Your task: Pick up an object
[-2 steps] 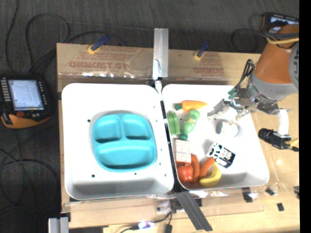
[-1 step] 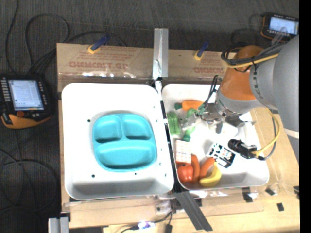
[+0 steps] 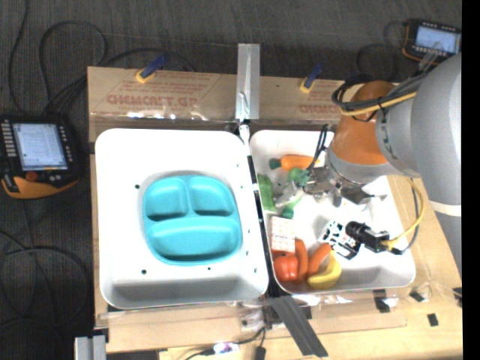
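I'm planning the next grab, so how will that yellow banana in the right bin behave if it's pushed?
The banana looks curved and smooth, so it may pivot or slip rather than slide straight. It lies against the orange pieces in the bin's near corner, so pushing probably jams it.

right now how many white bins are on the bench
2, side by side: the left bin holds a blue tray; the right bin holds mixed items under the arm.

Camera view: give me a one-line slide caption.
Gripper lowered among toy food in right bin; teal tray in left bin.
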Robot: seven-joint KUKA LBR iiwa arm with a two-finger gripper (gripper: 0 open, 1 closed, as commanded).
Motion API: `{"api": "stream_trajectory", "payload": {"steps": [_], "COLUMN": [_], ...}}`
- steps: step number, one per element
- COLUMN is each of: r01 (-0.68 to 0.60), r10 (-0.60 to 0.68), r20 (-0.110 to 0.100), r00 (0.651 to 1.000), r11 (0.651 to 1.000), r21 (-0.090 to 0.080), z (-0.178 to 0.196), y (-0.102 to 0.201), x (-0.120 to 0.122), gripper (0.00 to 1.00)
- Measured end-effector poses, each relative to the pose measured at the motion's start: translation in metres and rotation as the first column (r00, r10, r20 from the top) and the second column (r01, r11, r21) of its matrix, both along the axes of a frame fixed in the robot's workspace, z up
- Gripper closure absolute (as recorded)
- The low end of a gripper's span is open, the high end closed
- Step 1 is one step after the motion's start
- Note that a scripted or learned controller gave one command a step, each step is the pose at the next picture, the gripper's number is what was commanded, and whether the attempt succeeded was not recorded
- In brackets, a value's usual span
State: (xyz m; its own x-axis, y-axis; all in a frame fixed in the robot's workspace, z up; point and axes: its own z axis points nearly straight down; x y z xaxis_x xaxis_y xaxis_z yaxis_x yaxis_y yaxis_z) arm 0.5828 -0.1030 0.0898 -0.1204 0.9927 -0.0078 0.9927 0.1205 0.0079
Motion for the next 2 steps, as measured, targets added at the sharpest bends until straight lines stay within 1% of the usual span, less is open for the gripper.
{"api": "stream_trajectory", "payload": {"steps": [1,2], "r01": [-0.001,-0.069], "r10": [0.001,0.069], "r20": [0.004,-0.01], "r00": [1.0,0.998], "r11": [1.0,0.998], "r21": [0.004,0.006], "z": [0.01,0.093], "y": [0.002,0.069], "x": [0.001,0.03], "gripper": [1.0,1.0]}}
